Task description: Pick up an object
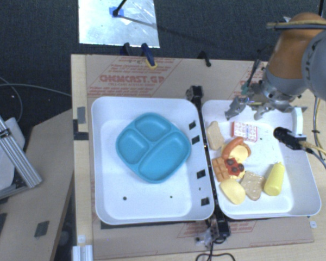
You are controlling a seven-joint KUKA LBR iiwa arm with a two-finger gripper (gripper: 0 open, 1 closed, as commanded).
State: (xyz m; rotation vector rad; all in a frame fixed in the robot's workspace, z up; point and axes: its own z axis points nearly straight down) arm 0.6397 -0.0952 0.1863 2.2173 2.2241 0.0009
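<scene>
The surface (125, 72) carried two white bins: the left bin (106, 200), well away from the end effector (249, 109), held one blue divided plate (152, 147), probably parked clear of the picking. The right bin (304, 200) gathered the pickable toy food directly below the end effector: one yellow bottle (274, 179), two bread pieces (214, 135), one lemon (232, 191), one red-patterned packet (244, 130). I could not tell the end effector's state; nothing showed grasped.
</scene>
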